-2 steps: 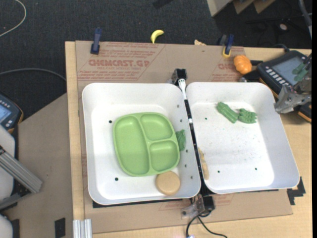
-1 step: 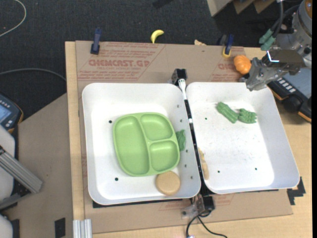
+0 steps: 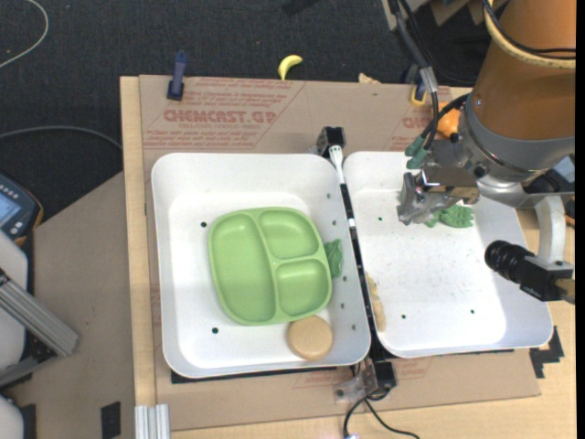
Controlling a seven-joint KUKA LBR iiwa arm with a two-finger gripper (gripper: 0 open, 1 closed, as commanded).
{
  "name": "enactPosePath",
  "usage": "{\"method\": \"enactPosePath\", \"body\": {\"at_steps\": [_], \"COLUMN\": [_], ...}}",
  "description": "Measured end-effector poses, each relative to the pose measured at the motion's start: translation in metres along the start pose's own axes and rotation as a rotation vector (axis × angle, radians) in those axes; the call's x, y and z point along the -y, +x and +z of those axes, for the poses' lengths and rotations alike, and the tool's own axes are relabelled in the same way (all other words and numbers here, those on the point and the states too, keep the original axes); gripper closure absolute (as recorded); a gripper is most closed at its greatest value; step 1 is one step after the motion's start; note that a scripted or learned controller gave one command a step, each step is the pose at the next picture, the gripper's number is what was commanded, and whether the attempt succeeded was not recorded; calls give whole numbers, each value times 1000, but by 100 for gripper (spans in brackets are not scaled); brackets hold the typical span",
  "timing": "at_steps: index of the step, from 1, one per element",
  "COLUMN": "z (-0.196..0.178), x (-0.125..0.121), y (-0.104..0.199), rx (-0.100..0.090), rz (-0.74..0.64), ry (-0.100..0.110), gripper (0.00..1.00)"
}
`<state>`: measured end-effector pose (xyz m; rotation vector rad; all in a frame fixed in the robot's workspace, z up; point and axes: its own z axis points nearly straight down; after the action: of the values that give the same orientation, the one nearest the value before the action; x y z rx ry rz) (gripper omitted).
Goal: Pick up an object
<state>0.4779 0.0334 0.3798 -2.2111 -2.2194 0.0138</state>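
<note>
Gripper [image 3: 422, 207] of grey metal hangs low over the right shallow white bin [image 3: 457, 323], near its far wall; whether its jaws are parted or closed cannot be told. Just right of the jaws, seemingly touching them, lies a small green leafy plastic object [image 3: 454, 216]. Well left of the jaws, in the left white bin [image 3: 178, 245], rest a green three-compartment plastic plate [image 3: 270, 265] and a round tan disc [image 3: 310, 337].

A brown cardboard sheet [image 3: 228, 117] printed with red lettering lies under both bins, with a blue clamp [image 3: 176, 76] on its far left edge, a small yellow piece [image 3: 290, 65] on the dark floor just beyond its far edge, and a white cable [image 3: 32, 16] looping well to its left.
</note>
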Motion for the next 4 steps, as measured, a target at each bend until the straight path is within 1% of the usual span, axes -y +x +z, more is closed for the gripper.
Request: {"method": "enactPosePath", "body": {"at_steps": [1, 2, 3, 4], "z": [92, 130, 79, -71], "x": [-1, -2, -3, -2], "y": [-32, 2, 49, 32], "rx": [1, -1, -3, -4], "rz": [9, 1, -2, 4], "ry": [-1, -4, -18, -33], "gripper": [100, 100, 100, 100]}}
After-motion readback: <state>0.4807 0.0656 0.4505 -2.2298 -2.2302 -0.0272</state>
